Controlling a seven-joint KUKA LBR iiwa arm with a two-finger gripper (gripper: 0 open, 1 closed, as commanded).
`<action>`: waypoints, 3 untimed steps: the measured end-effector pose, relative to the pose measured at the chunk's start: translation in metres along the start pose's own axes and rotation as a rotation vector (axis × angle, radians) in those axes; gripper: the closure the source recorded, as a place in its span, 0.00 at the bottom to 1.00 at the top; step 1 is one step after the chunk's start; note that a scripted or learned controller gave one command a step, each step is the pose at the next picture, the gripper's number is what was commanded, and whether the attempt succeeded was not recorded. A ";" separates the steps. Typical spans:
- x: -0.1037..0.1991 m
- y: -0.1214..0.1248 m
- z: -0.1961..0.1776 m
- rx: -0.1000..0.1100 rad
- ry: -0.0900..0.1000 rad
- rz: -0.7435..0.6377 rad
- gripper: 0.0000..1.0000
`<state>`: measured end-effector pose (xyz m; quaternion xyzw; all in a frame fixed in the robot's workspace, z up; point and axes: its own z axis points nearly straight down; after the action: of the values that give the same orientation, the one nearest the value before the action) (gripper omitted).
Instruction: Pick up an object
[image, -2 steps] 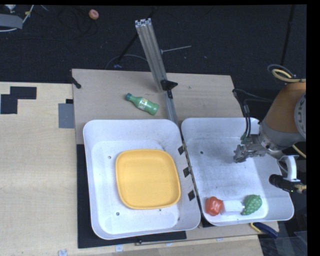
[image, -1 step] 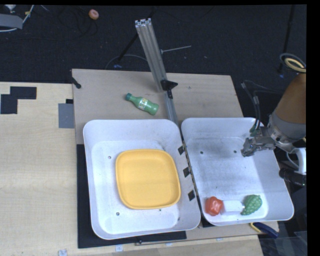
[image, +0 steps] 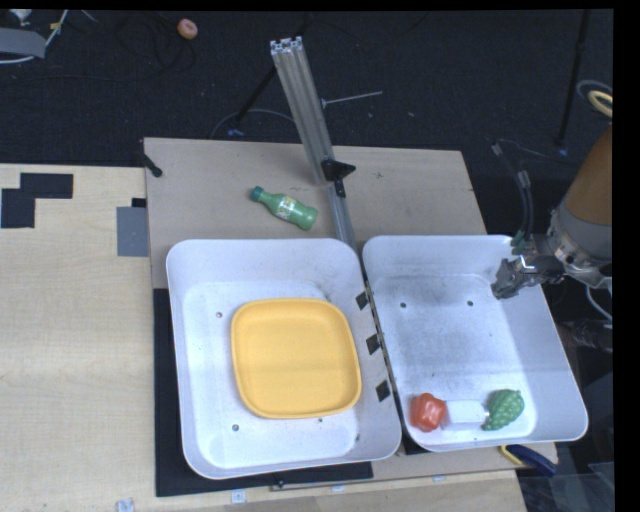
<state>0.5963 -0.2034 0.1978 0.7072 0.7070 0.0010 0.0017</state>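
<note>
A yellow plate (image: 296, 357), square with rounded corners, lies flat in the middle of the left bin (image: 190, 290). In the right bin (image: 560, 400), near its front edge, three small things sit in a row: a red, round one (image: 428, 411) toward the front left corner, a flat white piece (image: 464, 412) touching it, and a knobbly green one (image: 504, 409) just beside that. A green bottle (image: 285, 207) lies on its side on the desk (image: 420, 190), behind the left bin's back edge.

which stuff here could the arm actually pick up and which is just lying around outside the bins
For the job:
- hand, over the right bin's upper right corner
- red piece, white piece and green piece, along the right bin's near edge
- yellow plate, in the left bin

Lying about:
- green bottle, on the bench behind the bins
- metal rail
</note>
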 end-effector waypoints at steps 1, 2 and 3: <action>-0.003 0.001 -0.063 -0.001 0.000 0.001 1.00; 0.052 0.017 -0.061 0.004 0.001 -0.004 1.00; 0.109 0.020 -0.048 0.005 0.002 -0.004 1.00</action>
<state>0.6161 -0.0946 0.2453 0.7057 0.7085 0.0001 -0.0007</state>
